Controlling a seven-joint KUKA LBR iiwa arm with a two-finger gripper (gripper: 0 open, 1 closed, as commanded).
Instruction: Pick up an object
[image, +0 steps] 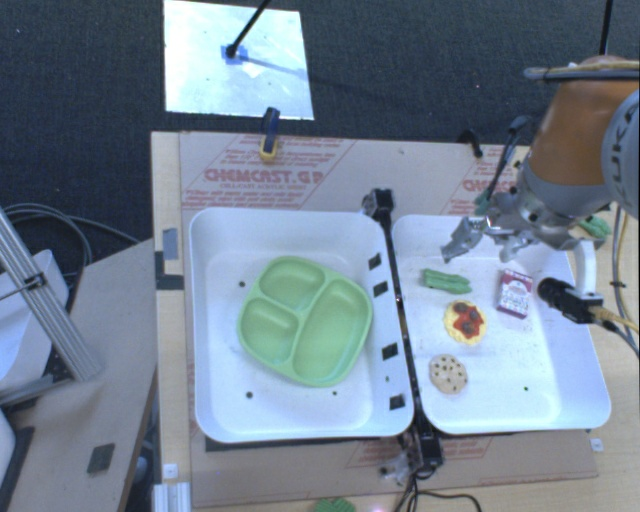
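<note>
While the pincer (478, 236) hovers, grip unreadable, we judge the green pod (445, 281) at seven o'clock light, graspable crosswise.

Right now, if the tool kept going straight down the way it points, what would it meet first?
Most likely the green bean-shaped toy, which lies just below and left of the tool in the right bin. Depth is hard to judge from this slanted view, so it could instead land on bare bin floor beside it.
</note>
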